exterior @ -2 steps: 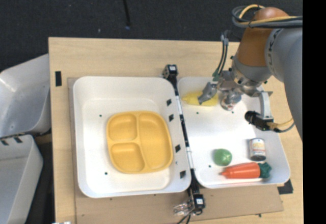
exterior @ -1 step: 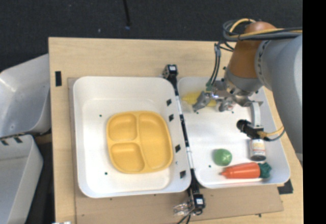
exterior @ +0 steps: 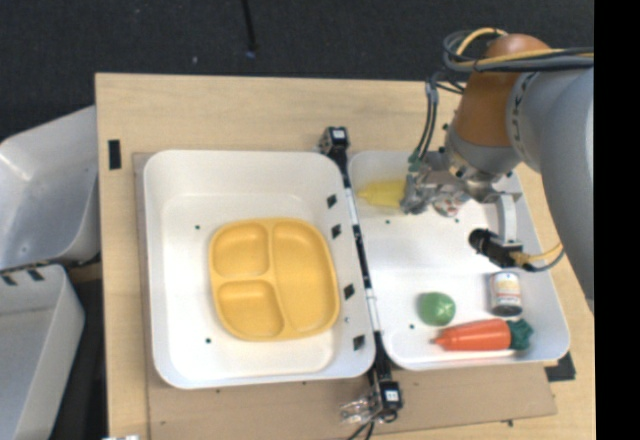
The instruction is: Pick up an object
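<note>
Yellow object, lying at the far-left corner of the right bin, just left of the gripper. Probably a light, smooth plastic toy, likely stiff and a little slippery; best pinched across its narrow middle. Gripper low over that corner, beside the yellow object; opening and contents impossible to tell. Further from the yellow object, toward the bin's near edge: green ball, carrot, small can. Smooth white floor, walls close. Beyond the divider, yellow divided plate in the left bin.

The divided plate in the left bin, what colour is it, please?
Yellow divided plate, camera view.
</note>
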{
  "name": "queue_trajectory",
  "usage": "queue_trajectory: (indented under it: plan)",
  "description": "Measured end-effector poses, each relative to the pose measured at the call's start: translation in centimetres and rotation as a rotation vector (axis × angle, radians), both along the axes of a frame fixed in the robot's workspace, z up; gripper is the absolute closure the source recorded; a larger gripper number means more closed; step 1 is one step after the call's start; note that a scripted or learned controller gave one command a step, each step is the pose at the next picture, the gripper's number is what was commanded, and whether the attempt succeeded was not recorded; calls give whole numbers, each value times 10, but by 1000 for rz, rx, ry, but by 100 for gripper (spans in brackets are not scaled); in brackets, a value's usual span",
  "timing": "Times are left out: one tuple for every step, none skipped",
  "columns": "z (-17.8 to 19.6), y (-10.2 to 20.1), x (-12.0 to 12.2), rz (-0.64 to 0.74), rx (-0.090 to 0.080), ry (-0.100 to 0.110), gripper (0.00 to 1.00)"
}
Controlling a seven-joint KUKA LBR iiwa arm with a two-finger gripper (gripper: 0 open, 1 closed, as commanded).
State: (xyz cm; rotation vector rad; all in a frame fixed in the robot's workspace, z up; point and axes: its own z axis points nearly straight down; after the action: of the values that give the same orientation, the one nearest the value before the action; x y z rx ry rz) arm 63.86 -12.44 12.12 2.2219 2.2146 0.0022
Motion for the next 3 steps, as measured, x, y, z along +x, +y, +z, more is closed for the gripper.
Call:
queue_trajectory:
  plan:
    - [53, -3, -10, 0, 2, 2, 100]
    - [99, -9, -3, 3, 1, 1, 100]
    - [141, -10, -3, 5, 1, 1, 100]
